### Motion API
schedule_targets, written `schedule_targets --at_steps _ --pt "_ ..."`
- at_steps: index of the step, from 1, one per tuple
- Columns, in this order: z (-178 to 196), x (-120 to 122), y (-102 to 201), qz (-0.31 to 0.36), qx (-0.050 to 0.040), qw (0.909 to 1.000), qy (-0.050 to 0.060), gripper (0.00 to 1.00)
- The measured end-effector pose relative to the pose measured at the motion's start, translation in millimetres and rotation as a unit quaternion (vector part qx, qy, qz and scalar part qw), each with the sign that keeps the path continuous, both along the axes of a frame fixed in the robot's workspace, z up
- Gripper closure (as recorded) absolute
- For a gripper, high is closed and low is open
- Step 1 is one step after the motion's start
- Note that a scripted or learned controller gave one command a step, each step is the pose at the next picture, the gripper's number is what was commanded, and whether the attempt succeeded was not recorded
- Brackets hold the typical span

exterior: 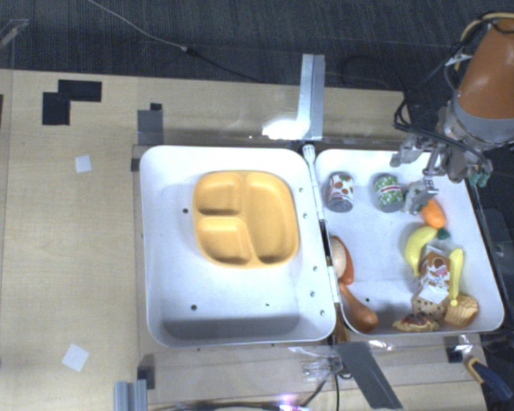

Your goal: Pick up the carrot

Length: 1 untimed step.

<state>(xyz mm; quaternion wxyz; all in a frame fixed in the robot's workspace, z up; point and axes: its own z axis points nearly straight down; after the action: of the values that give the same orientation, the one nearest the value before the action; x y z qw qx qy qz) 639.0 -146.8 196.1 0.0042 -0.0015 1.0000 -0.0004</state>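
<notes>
**Op:** Log check. Where do you stand on the carrot pick?

**Obs:** Working near to far. At the near edge of the right bin [495, 302] you have a cluster: a brown pastry-like piece [417, 322], a small waffle-textured item [463, 309] and a printed carton [433, 274], all touching. A brown sausage-shaped item [360, 310] lies along the near left wall, with a rounded reddish-brown piece [341, 260] just beyond it.

**Op:** And the target?

**Obs:** Past the banana [420, 243], which sits mid-bin on the right, you find the carrot [434, 215], orange with a green tip, lying on the bin floor near the right wall. Two small cans, one with a red-and-white label [340, 191] and one with a green label [388, 192], stand to its left.

**Op:** Claw state?

**Obs:** The claw [426, 190] hangs directly at the carrot's far end, fingers pointing down. You cannot tell from this angle whether they are parted or closed, or whether they touch the carrot.

**Op:** Progress?

**Obs:** Judged: approach done, grasp not confirmed, lift not yet done. The left bin [167, 315] with the yellow divided plate [243, 217] plays no part.
</notes>
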Motion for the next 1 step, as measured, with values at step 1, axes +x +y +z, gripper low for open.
schedule_targets --at_steps 1 --pt "-55.2 -13.4 -33.6 0.059 -0.0005 0.9983 0.001 0.0"
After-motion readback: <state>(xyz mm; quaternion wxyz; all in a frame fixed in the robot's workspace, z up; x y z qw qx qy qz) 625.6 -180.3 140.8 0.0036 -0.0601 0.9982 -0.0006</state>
